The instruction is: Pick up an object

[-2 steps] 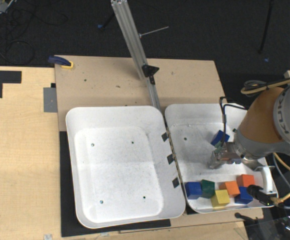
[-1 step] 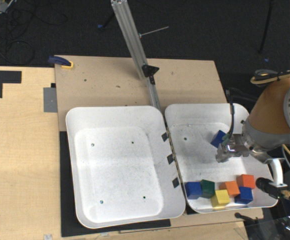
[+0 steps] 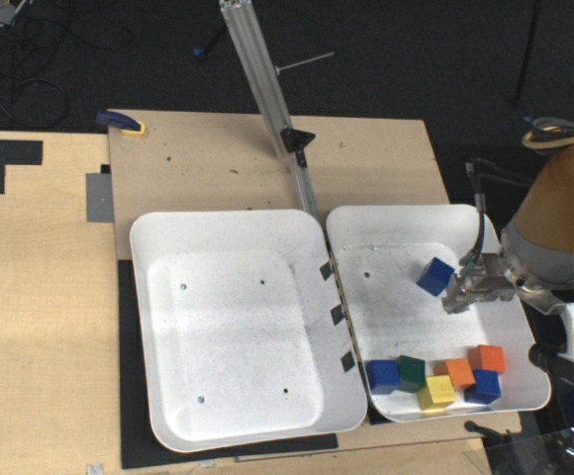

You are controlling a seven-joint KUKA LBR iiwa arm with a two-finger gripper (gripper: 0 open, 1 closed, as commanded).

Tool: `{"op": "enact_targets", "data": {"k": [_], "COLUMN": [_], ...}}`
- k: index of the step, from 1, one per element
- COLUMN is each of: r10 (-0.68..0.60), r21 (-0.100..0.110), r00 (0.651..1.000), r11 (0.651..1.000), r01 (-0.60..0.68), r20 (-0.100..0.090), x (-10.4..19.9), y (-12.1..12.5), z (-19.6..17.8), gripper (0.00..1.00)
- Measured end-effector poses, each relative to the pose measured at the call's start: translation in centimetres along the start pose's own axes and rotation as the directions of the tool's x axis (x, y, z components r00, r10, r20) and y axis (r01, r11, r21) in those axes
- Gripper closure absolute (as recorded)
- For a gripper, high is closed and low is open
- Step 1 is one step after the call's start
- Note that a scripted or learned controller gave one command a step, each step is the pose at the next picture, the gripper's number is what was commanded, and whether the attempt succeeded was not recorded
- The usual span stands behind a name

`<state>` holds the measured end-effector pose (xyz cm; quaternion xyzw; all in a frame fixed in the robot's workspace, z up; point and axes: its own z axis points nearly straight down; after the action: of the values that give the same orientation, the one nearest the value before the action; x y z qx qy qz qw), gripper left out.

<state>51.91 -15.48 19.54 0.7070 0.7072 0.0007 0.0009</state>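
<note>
In the right bin, a blue cube sits tilted on one corner, just left of my gripper. The cube's right edge meets the gripper's tip, and I cannot make out whether it is gripped or only touching. The arm comes in from the right over the bin's right wall. Several more cubes lie along the bin's front edge: a blue one, a green one, a yellow one, an orange one, a red one and another blue one.
The left bin stands beside the right one, with black clips along their shared wall. A slanted aluminium rail rises behind the bins. A blue clamp sits at the board's far left corner.
</note>
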Motion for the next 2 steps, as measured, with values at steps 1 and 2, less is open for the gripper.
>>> {"op": "enact_targets", "data": {"k": [1, 2], "r10": [-0.001, -0.003], "r21": [-0.001, 0.006], "r00": [1.0, 1.0], "r11": [1.0, 1.0], "r01": [0.001, 0.003], "r20": [0.0, -0.003], "x": [-0.1, 4.4], "y": [0.1, -0.3], "z": [-4.6, -3.6], "gripper": [1.0, 1.0]}}
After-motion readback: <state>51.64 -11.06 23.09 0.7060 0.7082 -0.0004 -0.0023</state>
